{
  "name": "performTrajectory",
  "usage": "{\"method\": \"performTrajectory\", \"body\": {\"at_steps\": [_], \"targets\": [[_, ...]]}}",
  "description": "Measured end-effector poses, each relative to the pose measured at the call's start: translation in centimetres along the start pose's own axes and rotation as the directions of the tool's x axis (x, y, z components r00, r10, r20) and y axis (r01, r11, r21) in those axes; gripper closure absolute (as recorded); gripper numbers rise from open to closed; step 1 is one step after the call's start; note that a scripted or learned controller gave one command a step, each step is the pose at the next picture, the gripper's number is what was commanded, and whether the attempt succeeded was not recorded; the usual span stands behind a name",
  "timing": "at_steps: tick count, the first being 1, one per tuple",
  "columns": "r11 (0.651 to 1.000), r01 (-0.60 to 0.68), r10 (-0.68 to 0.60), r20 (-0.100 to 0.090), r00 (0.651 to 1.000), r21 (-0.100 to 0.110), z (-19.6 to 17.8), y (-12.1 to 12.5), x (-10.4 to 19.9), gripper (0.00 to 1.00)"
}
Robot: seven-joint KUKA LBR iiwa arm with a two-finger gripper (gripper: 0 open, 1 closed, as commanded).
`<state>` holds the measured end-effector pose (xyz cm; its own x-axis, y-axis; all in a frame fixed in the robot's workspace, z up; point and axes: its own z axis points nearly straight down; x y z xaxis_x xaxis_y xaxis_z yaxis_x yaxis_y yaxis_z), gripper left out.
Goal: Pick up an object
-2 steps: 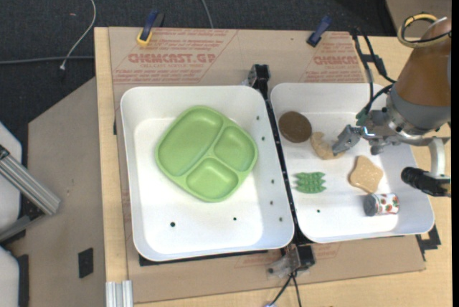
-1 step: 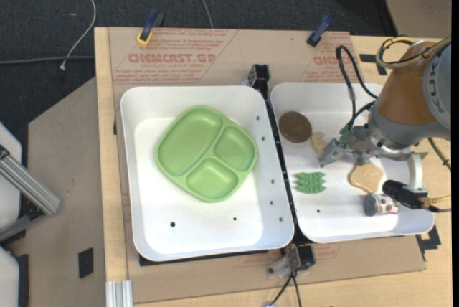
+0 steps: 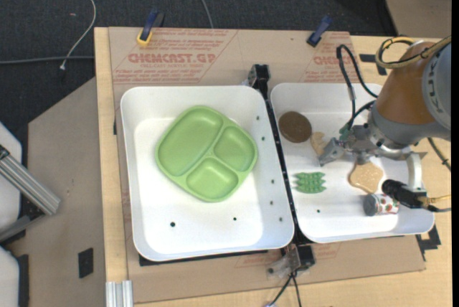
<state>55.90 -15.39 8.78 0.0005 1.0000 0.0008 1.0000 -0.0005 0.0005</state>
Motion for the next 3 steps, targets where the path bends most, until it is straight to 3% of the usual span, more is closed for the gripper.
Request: {"method": "performTrajectory", "body": {"at_steps": [1, 3], "targets": [[1.0, 0.0, 0.0, 0.001, 1.0, -0.003, -1.0, 0.1, 0.0, 1.0], [1.0, 0.001, -0.001, 0.003, 1.0, -0.006, -11.8, 0.1, -0.6, 1.0]]}}
